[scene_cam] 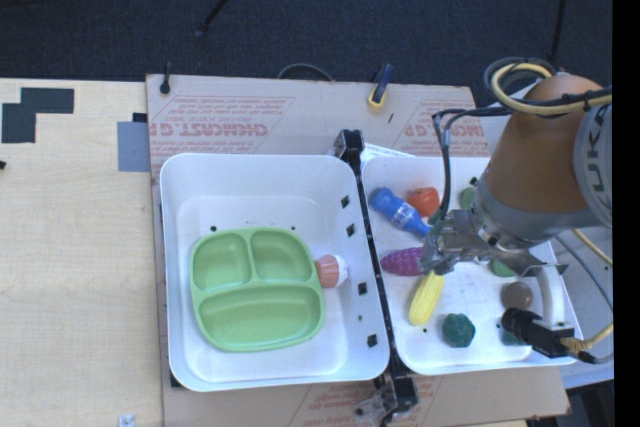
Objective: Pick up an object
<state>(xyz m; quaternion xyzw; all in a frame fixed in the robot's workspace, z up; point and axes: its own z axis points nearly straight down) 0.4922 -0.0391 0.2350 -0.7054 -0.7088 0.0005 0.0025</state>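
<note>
Arm (545, 165) reaching from right, end effector (445, 255) lowered, pointing left.

I could not see the gripper's (446, 253) fingers well. The arm (540, 165) hid part of the right bin (470, 355) and a green thing (505, 265).

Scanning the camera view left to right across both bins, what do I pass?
Green divided plate → pink toy → blue bottle → yellow corn → dark green ball → brown ball.
</note>
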